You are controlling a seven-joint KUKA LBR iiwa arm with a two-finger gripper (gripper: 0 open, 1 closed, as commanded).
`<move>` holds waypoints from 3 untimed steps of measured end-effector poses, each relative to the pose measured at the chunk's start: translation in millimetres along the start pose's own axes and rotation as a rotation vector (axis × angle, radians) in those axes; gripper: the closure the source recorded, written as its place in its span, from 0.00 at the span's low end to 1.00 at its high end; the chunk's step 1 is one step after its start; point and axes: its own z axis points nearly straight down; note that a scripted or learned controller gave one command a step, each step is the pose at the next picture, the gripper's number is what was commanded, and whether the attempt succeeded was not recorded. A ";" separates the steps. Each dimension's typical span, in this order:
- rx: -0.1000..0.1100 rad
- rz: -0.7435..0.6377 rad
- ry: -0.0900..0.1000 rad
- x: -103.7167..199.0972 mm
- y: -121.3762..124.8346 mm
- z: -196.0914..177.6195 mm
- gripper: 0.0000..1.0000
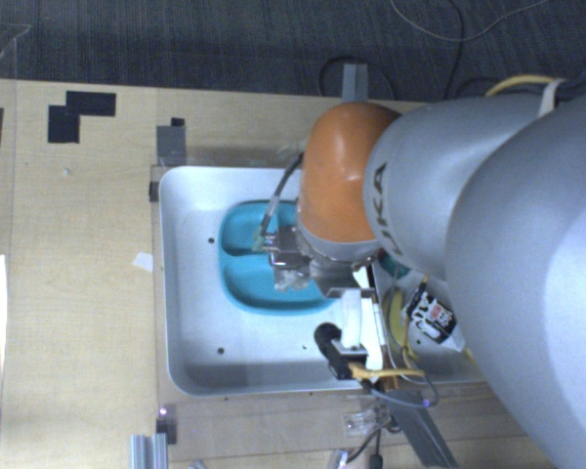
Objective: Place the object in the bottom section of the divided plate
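Note:
A blue divided plate lies in the left white bin, with a ridge splitting it into an upper and a lower section. The arm's orange band and grey wrist hang over the plate's right half and hide it. My gripper reaches down from under the wrist, over the middle of the plate near the divider. Its metal body sits low, close to the plate's surface. Nothing held by it can be made out.
The grey arm covers most of the right bin. A black-and-white item and a yellow one peek out beside it. A black and white fitting hangs near the left bin's front right corner. Cables lie at the bench's front edge.

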 end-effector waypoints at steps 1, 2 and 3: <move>-0.004 -0.854 0.001 50.5 -18.3 -19.1 1.00; -0.035 -0.586 0.001 -11.1 1.2 99.7 1.00; -0.006 -0.457 -0.001 -80.3 112.9 8.7 1.00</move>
